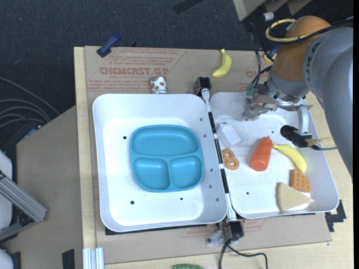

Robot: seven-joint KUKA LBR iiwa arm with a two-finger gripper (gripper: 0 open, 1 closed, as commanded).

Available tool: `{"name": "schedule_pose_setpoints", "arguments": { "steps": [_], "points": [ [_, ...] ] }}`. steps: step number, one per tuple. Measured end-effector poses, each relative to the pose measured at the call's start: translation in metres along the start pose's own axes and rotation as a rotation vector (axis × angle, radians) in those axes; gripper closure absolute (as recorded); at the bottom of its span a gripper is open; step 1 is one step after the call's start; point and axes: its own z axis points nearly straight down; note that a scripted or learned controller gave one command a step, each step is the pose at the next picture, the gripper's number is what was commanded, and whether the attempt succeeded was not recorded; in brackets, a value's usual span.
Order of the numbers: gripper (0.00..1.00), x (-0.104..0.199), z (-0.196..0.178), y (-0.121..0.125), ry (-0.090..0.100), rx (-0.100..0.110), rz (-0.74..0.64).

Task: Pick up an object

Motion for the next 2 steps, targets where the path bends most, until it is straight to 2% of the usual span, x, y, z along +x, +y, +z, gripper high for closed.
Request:
{"name": "schedule_pose_setpoints", "arguments": {
  "steps": [1,2],
  "points": [
    [0.0,0.0,0.0,0.0,0.0,0.0,0.0],
    [0.0,-0.002,0.011,-0.009,0.001,0.003,0.0]
  ]
}}
